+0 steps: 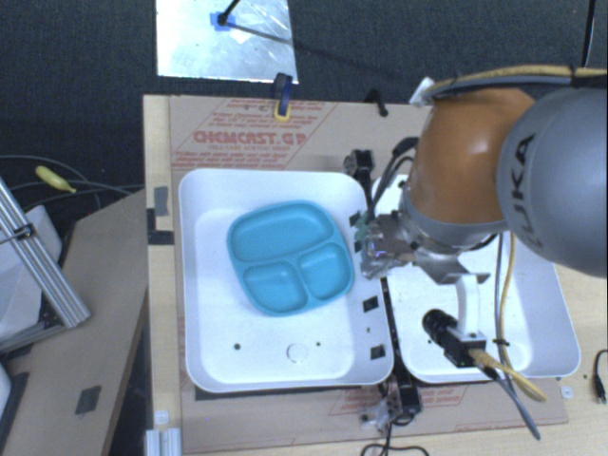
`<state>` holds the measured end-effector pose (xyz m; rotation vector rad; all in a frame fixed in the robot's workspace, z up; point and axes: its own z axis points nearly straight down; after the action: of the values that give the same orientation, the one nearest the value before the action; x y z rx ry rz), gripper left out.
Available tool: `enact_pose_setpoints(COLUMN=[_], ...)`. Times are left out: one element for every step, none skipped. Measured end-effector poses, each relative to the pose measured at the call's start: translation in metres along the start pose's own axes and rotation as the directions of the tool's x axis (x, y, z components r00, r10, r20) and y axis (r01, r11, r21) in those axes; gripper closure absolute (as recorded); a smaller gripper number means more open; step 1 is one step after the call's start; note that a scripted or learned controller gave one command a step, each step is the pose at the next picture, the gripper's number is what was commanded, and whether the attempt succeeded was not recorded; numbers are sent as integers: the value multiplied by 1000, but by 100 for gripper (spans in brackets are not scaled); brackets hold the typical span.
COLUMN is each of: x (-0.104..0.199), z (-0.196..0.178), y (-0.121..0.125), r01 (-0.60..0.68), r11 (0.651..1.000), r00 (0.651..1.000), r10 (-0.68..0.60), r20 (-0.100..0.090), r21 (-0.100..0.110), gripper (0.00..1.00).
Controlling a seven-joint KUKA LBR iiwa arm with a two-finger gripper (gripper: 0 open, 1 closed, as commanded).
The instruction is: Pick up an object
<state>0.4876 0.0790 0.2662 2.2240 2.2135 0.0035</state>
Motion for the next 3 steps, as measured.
enact_pose_setpoints(x=[77,35,77], z=[6,-126,-181], y=[12,1,0], r01=[15,6,13], r11=[1000,1000,1000], r00=[1000,1000,1000], r10=[-15,-7,-13], r20=[-4,-6,-6], r21=[2,-13,-4], gripper=[100,100,100])
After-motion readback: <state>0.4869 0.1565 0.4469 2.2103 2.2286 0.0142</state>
